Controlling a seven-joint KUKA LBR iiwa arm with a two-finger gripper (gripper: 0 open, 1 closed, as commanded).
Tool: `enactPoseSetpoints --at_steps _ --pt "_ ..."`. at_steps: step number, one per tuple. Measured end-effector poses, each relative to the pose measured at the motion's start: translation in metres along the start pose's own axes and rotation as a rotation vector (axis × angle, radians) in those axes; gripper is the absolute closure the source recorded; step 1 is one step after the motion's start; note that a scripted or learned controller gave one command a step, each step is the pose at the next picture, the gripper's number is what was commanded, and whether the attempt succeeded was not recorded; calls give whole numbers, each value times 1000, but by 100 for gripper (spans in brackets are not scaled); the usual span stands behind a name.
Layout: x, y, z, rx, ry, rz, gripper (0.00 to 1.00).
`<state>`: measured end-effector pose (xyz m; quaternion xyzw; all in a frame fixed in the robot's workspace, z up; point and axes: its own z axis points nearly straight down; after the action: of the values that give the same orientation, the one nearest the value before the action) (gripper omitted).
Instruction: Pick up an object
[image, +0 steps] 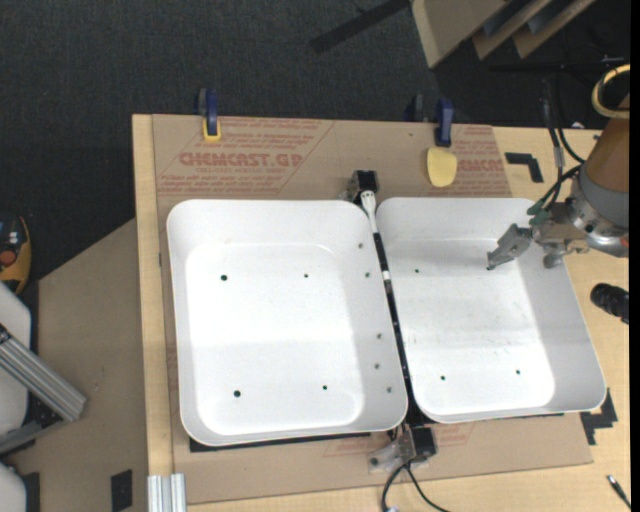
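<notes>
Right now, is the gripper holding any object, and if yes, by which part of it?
Nothing is held. The gripper hangs over the right bin with its fingers spread apart, and no object sits between them.

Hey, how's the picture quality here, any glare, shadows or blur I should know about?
Camera view: even, soft light; the left bin and right bin read bright white, with faint shading on the floors; the gripper and the arm look slightly soft beside the crisp bin rims; the floor beyond the bench is dark.
</notes>
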<state>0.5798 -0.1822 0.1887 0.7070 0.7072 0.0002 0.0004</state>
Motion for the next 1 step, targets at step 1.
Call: enactPoseSetpoints --at_steps 1 --pt "0 1 -11 -3 -1 0 100"
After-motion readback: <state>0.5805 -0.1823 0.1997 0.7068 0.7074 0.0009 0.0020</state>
